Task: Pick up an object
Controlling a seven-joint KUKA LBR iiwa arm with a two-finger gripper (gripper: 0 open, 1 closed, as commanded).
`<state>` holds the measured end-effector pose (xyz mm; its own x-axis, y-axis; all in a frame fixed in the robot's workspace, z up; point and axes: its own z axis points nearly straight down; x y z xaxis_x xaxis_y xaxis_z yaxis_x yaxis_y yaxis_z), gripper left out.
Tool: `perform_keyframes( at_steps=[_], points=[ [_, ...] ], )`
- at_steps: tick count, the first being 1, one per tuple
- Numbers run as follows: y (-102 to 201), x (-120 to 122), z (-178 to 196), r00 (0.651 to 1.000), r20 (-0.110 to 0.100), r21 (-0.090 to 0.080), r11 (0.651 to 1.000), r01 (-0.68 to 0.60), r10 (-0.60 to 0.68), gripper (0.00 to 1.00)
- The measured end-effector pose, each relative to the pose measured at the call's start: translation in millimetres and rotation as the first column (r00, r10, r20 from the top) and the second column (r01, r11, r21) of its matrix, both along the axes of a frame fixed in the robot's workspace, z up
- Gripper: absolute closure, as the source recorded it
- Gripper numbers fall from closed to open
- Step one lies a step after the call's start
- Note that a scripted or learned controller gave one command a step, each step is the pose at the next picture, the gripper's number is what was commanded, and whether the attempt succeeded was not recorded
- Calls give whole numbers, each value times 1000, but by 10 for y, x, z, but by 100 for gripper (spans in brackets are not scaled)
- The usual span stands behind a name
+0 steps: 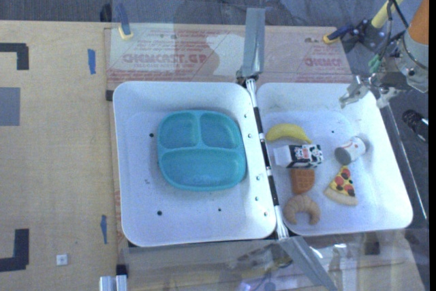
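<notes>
The pincer [365,93] hangs spread and holding nothing over the right bin's [395,211] upper right corner. Below it lie a banana [288,133], milk carton [298,155], can [350,149], pizza slice [343,187] and croissant [303,208] (all untouched). The left bin [129,215] holds a teal plate [201,149].

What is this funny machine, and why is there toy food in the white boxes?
It is a robot arm, seen by a camera looking down from above. It reaches in from the right. At its end is a pincer for grabbing things, hanging over the far corner of the right bin with nothing between its fingers. That bin holds toy food: a banana, a small carton, a can, a pizza slice, a croissant and an orange piece. The left bin holds a blue plate. The robot practises picking one up.
</notes>
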<state>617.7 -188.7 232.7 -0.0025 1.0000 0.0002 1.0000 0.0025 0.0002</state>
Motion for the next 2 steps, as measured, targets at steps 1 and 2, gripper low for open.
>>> perform_keyframes(
  at_steps=[1,2],
  points=[
    [-274,-389,-1283,999,-1,4,999,-39,39,0],
    [-259,-307,-1437,1000,6,12,1000,-20,20,0]
  ],
)
